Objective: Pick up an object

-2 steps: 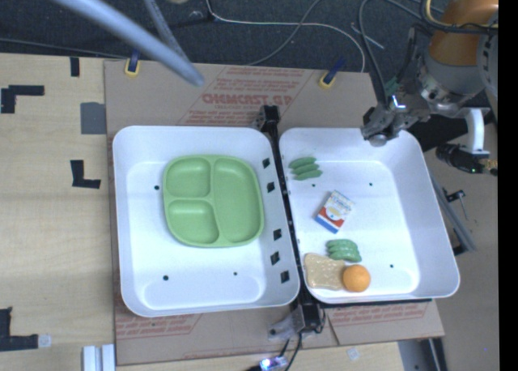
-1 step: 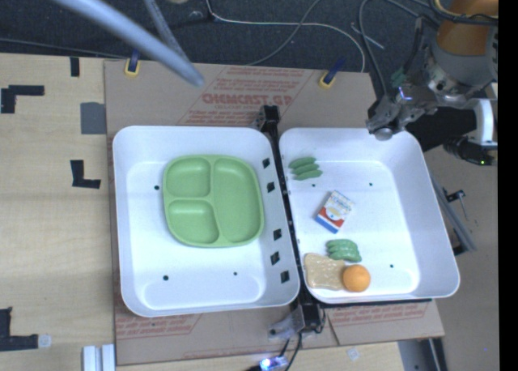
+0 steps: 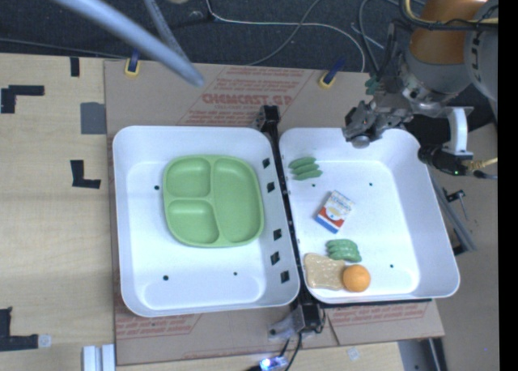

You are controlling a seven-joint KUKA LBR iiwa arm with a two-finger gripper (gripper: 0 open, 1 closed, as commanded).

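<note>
Camera view: I can't tell the gripper's (image 3: 358,136) state; it's over the right bin's (image 3: 405,223) far rim, small carton (image 3: 334,210) well below.

- A green divided plate (image 3: 214,201) is lying in the left white bin (image 3: 137,199).
- Brown cardboard (image 3: 243,90) is lying under both bins.
- Cables (image 3: 324,21) are running behind.

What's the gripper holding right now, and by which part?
Nothing visible. The gripper sits over the right bin's far rim, apart from the items lying in that bin.

Tray (image 3: 214,201) in left bin (image 3: 137,280)
</note>
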